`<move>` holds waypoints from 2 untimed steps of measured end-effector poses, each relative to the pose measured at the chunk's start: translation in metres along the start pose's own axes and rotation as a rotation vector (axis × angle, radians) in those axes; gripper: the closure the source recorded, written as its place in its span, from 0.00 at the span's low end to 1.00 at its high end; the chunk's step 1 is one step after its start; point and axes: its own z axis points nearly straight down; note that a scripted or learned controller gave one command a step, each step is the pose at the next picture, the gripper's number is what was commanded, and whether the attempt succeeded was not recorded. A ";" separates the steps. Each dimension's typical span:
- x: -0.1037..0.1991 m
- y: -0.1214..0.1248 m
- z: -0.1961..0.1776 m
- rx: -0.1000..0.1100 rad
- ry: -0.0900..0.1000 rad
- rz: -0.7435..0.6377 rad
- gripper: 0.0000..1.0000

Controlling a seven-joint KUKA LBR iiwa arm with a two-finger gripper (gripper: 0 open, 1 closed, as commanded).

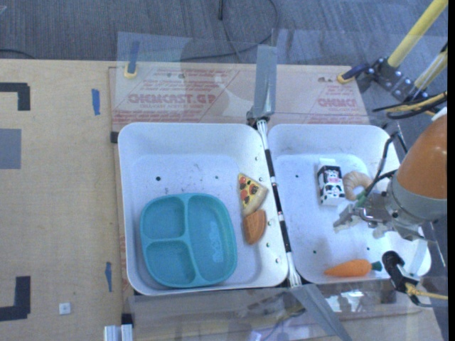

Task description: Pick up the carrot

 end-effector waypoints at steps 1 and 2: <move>0.014 -0.003 0.006 0.000 0.000 0.210 0.00; 0.022 -0.004 0.012 -0.001 -0.002 0.507 0.00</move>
